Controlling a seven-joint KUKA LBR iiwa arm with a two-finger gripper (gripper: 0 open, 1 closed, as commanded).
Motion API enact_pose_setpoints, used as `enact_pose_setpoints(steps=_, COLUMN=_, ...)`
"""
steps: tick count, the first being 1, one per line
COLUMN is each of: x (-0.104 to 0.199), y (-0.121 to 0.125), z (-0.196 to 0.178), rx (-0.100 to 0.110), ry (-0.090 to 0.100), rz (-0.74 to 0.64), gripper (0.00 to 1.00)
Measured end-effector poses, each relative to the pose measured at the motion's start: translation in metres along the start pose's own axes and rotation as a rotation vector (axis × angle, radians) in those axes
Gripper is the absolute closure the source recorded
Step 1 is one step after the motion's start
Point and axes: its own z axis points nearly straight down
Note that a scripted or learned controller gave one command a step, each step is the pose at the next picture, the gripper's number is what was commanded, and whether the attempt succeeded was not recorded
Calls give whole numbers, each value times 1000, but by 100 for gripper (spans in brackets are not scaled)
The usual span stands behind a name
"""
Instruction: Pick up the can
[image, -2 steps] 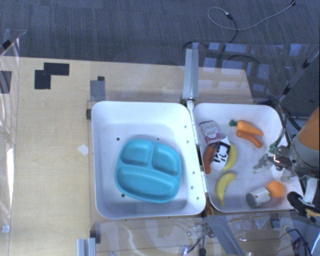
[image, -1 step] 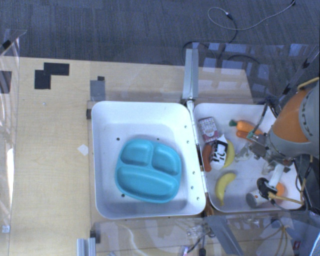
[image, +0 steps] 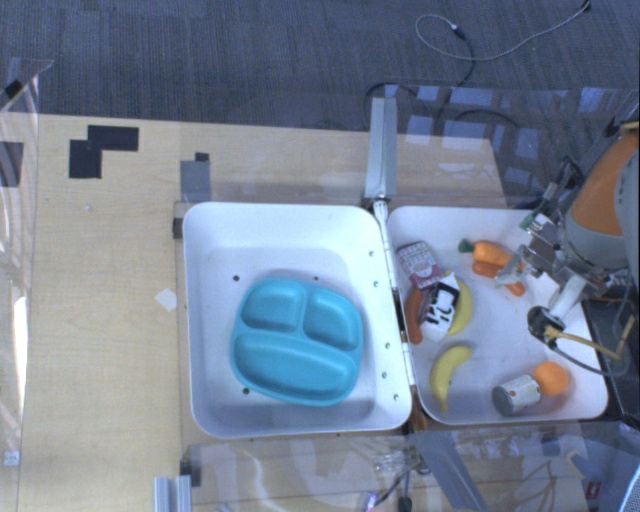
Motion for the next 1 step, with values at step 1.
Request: enact_pose_setpoints(steps=1, x=-67, y=-61, z=-80, rx=1, ry=-1, rz=209, gripper=0)
